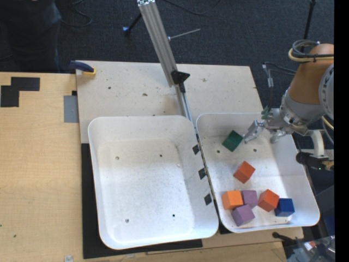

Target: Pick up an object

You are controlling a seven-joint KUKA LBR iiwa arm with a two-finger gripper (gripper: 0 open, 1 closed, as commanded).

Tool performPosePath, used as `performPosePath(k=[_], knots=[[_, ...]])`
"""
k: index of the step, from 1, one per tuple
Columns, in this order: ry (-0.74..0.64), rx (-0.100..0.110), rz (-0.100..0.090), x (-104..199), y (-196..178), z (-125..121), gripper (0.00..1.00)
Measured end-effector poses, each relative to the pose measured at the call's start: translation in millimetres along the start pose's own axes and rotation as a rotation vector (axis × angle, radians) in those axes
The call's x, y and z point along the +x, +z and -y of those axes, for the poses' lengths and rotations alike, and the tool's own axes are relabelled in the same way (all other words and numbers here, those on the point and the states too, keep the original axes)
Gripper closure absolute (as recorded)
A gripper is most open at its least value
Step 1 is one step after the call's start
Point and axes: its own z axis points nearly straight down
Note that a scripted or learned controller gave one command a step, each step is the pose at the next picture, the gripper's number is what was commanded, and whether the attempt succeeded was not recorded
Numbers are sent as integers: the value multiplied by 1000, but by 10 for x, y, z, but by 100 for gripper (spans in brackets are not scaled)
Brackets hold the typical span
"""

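Gripper hung nr right bin's far edge, beside green block; jaw state: can't tell. Risk: you'd nudge it off-centre, causing a miss.

The grey arm with its orange band reaches in from the right, its pincer held low, fingers spread apart.

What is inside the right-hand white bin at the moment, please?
The right bin holds a green cube, two red-orange cubes, an orange cube, two purple cubes and a blue cube. The gripper covers some floor.
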Motion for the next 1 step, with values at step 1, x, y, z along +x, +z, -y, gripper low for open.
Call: performPosePath(k=[1], knots=[[2,-21,7,-33,268,-47,0]])
